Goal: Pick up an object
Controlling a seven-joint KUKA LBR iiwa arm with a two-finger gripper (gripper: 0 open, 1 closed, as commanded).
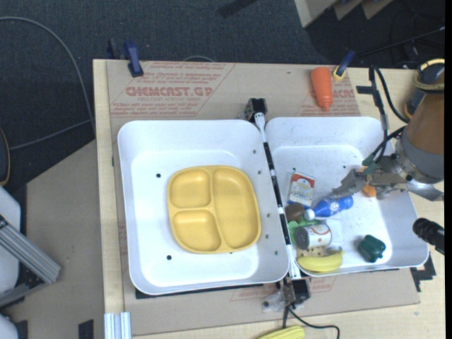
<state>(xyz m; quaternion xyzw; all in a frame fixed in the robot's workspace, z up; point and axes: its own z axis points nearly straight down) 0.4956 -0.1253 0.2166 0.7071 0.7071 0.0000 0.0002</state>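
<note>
You find the blue bottle at mid-right of the frame, in the right bin. The gripper sits just above it, jaws apart, nothing between them. Crowding its lower left: red carton, can, banana. Green object lower right. Yellow tray fills the left bin.

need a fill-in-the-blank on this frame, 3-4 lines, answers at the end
1. The yellow tray lies in the ____ bin.
2. The tray is split into ____ compartments.
3. The carrot lies outside both bins, on the ____.
4. The banana lies at the near edge of the ____ bin, by the can.

Answers: left; three; bench; right
</note>
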